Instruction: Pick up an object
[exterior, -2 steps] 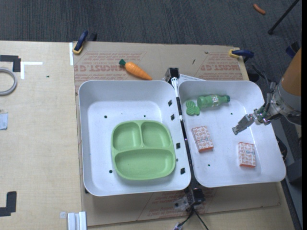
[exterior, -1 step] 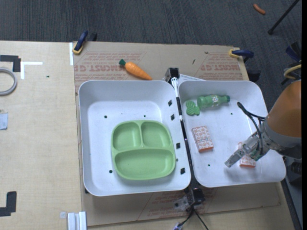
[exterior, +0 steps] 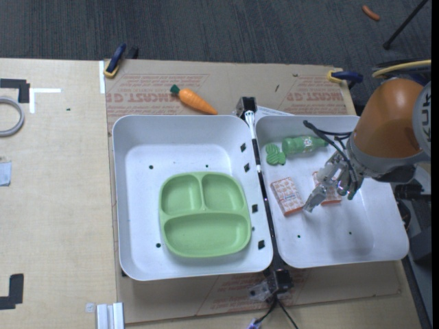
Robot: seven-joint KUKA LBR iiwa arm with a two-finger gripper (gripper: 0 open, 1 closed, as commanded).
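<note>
Room for you lies toward the near rim of the right bin (exterior: 384,252), where bare floor shows. Against its divider-side wall sit a green bottle (exterior: 296,146) and a small packet (exterior: 287,195). Your gripper (exterior: 328,192) hovers beside that packet; you cannot tell its finger state. An orange-edged item (exterior: 330,199) lies beneath it.

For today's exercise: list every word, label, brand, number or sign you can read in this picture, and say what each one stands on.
"MISCAST GR…", red letters seen upside down, partly cut off, only roughly legible: on the cardboard sheet under the bins, near its far left corner.
The same red print near the far right corner: also upside down, hard to read.
Small packet in the right bin: printed, too small to read.
Green bottle: label too blurred to read.
</note>
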